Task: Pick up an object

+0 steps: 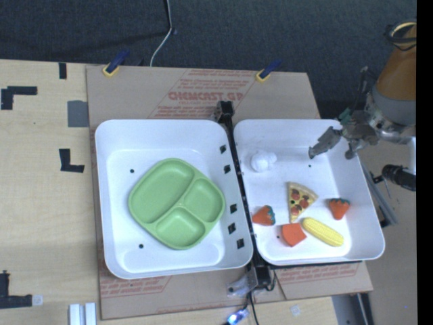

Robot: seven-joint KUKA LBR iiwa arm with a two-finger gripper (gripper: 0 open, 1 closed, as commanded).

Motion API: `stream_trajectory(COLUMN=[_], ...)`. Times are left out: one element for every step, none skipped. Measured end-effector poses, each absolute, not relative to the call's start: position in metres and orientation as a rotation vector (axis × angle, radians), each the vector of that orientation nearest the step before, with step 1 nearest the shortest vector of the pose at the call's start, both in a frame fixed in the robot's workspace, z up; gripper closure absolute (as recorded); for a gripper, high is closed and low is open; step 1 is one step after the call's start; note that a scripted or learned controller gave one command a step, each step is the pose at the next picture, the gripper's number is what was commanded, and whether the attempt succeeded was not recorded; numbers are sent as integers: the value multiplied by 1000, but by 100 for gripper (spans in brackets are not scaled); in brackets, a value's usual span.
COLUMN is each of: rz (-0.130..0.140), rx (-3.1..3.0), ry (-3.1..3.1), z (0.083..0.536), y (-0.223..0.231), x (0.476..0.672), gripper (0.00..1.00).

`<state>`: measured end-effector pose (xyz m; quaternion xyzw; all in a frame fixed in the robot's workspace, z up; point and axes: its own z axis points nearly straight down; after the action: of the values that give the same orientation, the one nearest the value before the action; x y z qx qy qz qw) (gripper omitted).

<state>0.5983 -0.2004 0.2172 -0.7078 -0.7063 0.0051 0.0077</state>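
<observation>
One corn cob (323,231) — lying diagonally, upper-left to lower-right.

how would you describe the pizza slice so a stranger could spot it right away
Look in the right-hand white bin, at the cluster of toy food in its near half. The pizza slice is the flat triangle in the middle of that cluster, just above the yellow corn cob. Its neighbours are plain, but it has red spots.

Right bin (352,181), below and left of the gripper (336,143): pizza slice (300,200), flat, point toward near rim. Yellow corn cob (323,231) lying slantwise beyond it. Two strawberry-like red pieces (264,215) (339,208), one orange chunk (292,235) beside the corn. White lump (263,160) left of the gripper, apart from the rest.
</observation>
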Motion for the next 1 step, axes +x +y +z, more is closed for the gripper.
stream_trajectory(rz=[6], rx=[-2216], ry=[-2220], z=[225], y=[-200], x=[601], gripper=[0])
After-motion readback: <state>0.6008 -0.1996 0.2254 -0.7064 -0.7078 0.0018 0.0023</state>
